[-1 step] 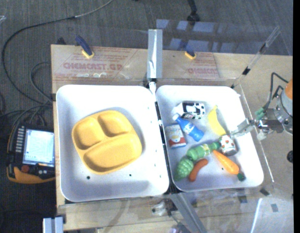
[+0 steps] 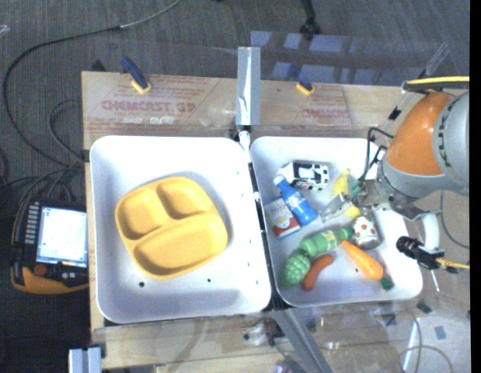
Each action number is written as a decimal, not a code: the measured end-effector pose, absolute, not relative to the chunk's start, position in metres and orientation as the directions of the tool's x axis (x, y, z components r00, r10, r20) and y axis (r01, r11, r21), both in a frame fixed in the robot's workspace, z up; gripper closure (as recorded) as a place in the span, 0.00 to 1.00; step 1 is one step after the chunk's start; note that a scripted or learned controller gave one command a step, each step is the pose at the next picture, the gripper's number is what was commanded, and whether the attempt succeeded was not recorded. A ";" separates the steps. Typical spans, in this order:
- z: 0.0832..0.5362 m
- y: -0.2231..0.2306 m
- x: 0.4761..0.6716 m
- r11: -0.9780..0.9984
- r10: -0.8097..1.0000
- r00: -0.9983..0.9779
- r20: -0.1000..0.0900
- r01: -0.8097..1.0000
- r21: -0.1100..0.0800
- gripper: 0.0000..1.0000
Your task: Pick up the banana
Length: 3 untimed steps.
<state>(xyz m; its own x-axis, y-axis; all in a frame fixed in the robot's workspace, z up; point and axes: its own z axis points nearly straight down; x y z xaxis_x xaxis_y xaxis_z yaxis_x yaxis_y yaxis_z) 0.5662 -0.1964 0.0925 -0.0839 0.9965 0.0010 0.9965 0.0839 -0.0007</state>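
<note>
Camera view, from above at a slant: two white bins side by side. Left bin [image 2: 108, 286] bearing a yellow divided plate [image 2: 172, 225]. Right bin [image 2: 407, 282] crowded with toy food. Banana [image 2: 343, 186] lying toward two o'clock of that bin's middle, a small yellow piece just beside the blue bottle [image 2: 296, 201] and close under the wrist. Black-and-white toy [image 2: 310, 174] at twelve o'clock; red-labelled packet [image 2: 283, 224] at nine. Green vegetable [image 2: 324, 242] and green lumpy fruit [image 2: 296, 270] toward six and seven, a red sausage [image 2: 318, 272] between them, carrot [image 2: 364, 261] at five.

Gripper [image 2: 363, 200] reaching in from three o'clock, low over the bin, just beside the banana at its four o'clock. Grip state: cannot tell.

Progress, as a judgement: approach made, banana apparently resting in the bin, nothing visibly lifted. Left to do: closing on it, raising it clear of the neighbours.
</note>
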 end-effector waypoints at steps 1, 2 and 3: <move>0.102 -0.195 0.567 0.085 0.996 -0.085 0.003 0.996 0.001 1.00; 0.167 -0.134 0.616 0.027 1.000 -0.027 -0.001 1.000 -0.001 1.00; 0.166 -0.135 0.616 0.027 1.000 -0.027 -0.002 1.000 -0.002 0.00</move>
<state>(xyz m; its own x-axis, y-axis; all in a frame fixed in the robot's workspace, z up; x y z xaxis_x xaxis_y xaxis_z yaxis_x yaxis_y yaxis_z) 0.6160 -0.1348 0.1664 -0.0268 0.9996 -0.0018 0.9996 0.0268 -0.0018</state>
